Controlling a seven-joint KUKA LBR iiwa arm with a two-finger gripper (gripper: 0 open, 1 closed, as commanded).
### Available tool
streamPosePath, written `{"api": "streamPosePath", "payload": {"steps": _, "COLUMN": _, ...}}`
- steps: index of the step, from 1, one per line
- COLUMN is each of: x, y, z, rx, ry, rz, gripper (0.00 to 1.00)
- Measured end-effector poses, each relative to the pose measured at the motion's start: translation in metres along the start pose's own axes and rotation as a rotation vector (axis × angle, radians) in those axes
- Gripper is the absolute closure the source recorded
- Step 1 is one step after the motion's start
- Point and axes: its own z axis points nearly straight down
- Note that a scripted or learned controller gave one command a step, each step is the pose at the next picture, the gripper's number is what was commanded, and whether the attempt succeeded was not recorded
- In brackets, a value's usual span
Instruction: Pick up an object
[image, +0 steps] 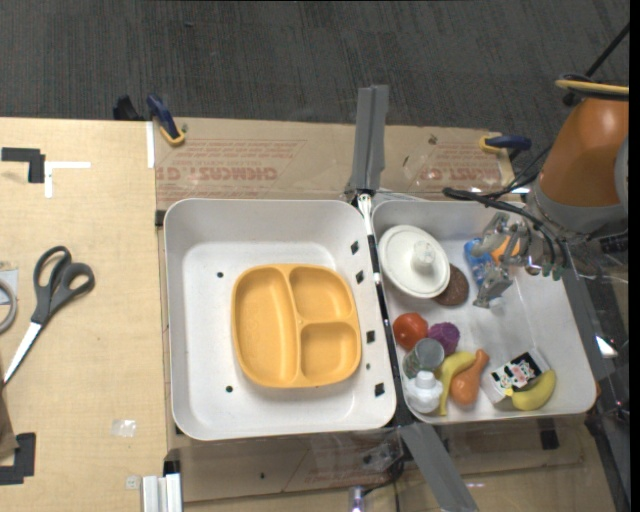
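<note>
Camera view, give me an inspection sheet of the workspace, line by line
Surface: wooden bench bearing two white bins.
Job's things: right bin holds white lid, tomato, purple piece, banana, orange toy.
Clutter: yellow divided tray in left bin; scissors on bench.
Grippers: gripper low over right bin's back half.
Cables: wires at wrist.
Surroundings: cardboard, blue clamps.

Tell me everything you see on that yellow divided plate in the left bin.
The yellow plate looks like smooth plastic, a rounded rectangle with a raised rim. Ridges split it into three sections: one long section on the view's left, two smaller ones stacked on the right. All three hold nothing. It lies flat and right way up near the middle of the left bin, touching only the bin's floor.
</note>
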Motion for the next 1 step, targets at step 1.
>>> {"api": "streamPosePath", "payload": {"steps": 1, "x": -0.0312, "y": 0.0259, "z": 0.0286, "rx": -0.001, "ry": -0.003, "rz": 0.164, "gripper": 0.00}}
